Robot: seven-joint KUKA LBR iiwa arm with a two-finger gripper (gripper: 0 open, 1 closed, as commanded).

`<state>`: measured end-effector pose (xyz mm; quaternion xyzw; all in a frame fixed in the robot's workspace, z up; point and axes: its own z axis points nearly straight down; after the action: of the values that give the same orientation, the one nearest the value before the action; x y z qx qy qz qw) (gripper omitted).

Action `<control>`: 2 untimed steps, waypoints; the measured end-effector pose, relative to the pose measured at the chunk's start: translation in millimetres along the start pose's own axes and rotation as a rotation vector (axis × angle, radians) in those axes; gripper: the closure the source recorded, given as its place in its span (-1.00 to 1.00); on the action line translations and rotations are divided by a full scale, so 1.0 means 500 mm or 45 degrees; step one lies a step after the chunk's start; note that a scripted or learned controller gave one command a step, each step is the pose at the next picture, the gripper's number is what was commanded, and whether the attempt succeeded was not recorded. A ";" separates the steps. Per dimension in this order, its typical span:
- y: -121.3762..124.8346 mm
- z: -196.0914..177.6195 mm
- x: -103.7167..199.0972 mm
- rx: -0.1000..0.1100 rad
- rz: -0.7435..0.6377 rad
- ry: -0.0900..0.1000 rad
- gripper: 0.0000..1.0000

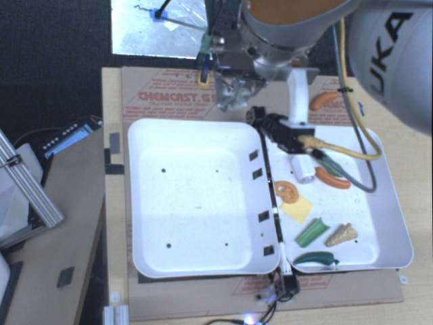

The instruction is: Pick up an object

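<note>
My gripper (232, 92) hangs from the grey arm with its orange band (298, 5), over the back edge of the left bin (145, 249). Nothing shows in it. The right bin (392, 242) holds several small items. These include an orange ring (286, 191), a yellow square (297, 210), a green block (311, 231), a tan wedge (341, 235), a dark green pepper (315, 258), an orange sausage (332, 177) and a white cylinder (302, 168). All of them lie to the right of the gripper and nearer the front.
A second orange sausage (323, 100) lies at the back of the right bin, beside the arm's white link (297, 100). A yellow and grey cable (352, 151) loops over the right bin. Black clips (265, 181) join the bins. A metal rail (27, 188) stands at the left.
</note>
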<state>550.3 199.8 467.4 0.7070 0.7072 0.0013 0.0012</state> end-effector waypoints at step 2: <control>0.030 -0.052 0.076 0.000 -0.012 0.004 1.00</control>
<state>565.3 237.7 493.6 0.7036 0.7106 0.0025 -0.0001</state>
